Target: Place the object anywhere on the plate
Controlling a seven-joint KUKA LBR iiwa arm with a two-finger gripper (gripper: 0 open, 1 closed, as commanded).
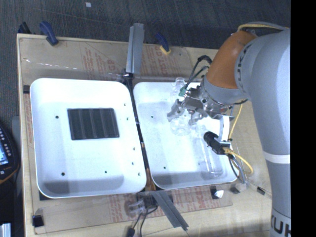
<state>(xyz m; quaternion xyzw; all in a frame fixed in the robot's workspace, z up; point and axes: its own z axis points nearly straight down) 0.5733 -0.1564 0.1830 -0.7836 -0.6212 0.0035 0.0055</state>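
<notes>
Reaching in from 3 o'clock, grey arm [264,98], orange band above the wrist, bent over the bench [74,58]. Side by side on it, left bin [44,177] at 9 o'clock and right bin [163,174] nearer the centre, walls almost touching.

Lying flat in the left bin, toward its 11 o'clock part, dark ribbed plate [93,123] (taken here to be the target, being the only slab-like thing about). Nothing resting on it.

Hanging over the right bin's 12 o'clock half, gripper [185,107], low over the white floor. Cannot tell whether released or clenched: too much glare and clutter of cable and metal at the tip.

Just at the gripper's 6 o'clock, faint against the white, clear object [178,126], glassy and hard to outline; touching the tip or merely beneath it, cannot say. Further toward 5 o'clock, along the bin's right wall, second clear shape [211,164], equally faint.

Judged as early in the task: no sure grasp, object in the right bin, well apart from the plate. Left to do, probably: secure the grip, lift, carry toward 9 o'clock across both bin walls, set down on the plate.
</notes>
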